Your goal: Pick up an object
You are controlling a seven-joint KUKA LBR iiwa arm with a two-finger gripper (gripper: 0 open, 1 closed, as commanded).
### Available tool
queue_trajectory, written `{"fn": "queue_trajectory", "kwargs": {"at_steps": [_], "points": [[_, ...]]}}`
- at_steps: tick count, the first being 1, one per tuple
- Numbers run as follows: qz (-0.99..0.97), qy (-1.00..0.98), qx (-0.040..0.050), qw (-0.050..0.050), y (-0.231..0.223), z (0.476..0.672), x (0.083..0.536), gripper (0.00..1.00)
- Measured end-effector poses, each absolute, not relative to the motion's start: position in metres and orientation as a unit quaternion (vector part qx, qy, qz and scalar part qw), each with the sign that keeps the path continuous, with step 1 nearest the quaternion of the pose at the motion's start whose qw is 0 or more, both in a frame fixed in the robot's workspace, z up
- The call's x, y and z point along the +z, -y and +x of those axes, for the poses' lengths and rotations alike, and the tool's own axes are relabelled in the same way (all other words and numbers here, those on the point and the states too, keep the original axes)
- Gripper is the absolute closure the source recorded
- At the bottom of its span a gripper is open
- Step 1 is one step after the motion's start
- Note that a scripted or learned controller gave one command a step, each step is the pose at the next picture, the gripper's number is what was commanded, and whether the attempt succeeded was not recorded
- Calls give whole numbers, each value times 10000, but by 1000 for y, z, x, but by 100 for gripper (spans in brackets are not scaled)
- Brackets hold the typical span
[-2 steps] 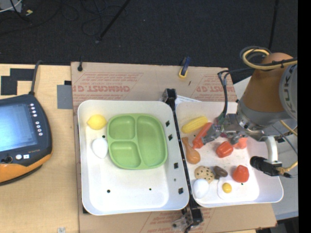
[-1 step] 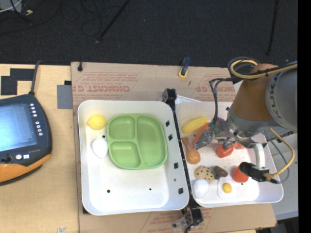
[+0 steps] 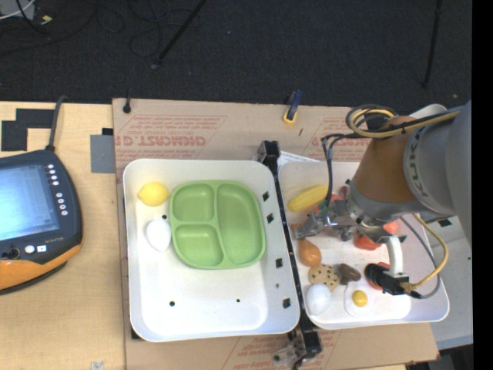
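Observation:
My gripper point(image 3: 317, 224) hangs low in the right bin point(image 3: 431, 308), near its left wall. Just above it lies a yellow corn-like piece point(image 3: 306, 198). Below it sits an orange egg-shaped object point(image 3: 310, 252). Lower in the same bin are a chocolate-chip cookie point(image 3: 325, 276), a brown piece point(image 3: 349, 271), a white egg point(image 3: 317, 298) and a small white piece with a yellow centre point(image 3: 357, 299). Red-orange items point(image 3: 365, 243) lie partly hidden under the wrist. The grey arm with its orange band point(image 3: 385, 168) covers the bin's upper right.
The left bin point(image 3: 200, 311) holds a green divided plate point(image 3: 216, 224), a yellow lemon point(image 3: 153, 193) and a white egg point(image 3: 158, 235). A black divider point(image 3: 283, 237) runs between the bins. A tablet-like pendant point(image 3: 31, 214) lies at the far left of the bench.

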State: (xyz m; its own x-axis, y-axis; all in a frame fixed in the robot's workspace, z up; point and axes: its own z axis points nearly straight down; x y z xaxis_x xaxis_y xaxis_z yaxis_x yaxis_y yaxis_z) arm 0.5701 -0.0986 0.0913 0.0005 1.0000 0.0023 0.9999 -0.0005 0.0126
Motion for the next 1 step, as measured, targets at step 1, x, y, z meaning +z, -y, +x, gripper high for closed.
{"fn": "queue_trajectory", "kwargs": {"at_steps": [1], "points": [[7091, -7051, 28, 23, 102, 568, 101, 100]]}}
